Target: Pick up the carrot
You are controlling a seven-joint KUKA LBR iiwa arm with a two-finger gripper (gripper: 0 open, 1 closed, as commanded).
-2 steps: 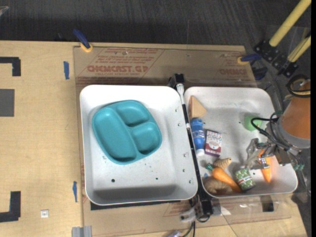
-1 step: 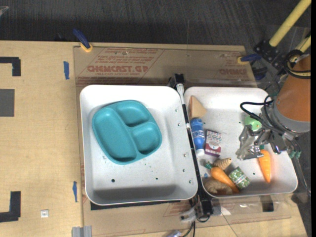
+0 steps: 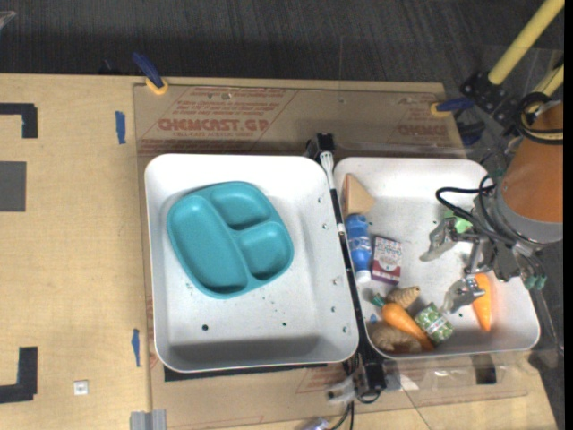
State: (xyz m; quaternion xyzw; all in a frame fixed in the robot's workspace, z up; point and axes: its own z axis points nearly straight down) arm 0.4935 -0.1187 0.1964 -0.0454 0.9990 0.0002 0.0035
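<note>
My claw [image 3: 469, 276] hung open over the right bin [image 3: 528, 334], just beside a carrot [image 3: 483, 299] near its right wall. I was reaching; next I needed to drop and squeeze.

Dark grey carpet floor [image 3: 269, 16] runs along the top of the frame, with the tan cardboard-covered bench [image 3: 63, 267] below it.

Grey arm [image 3: 528, 206], orange band, black cables.
</note>
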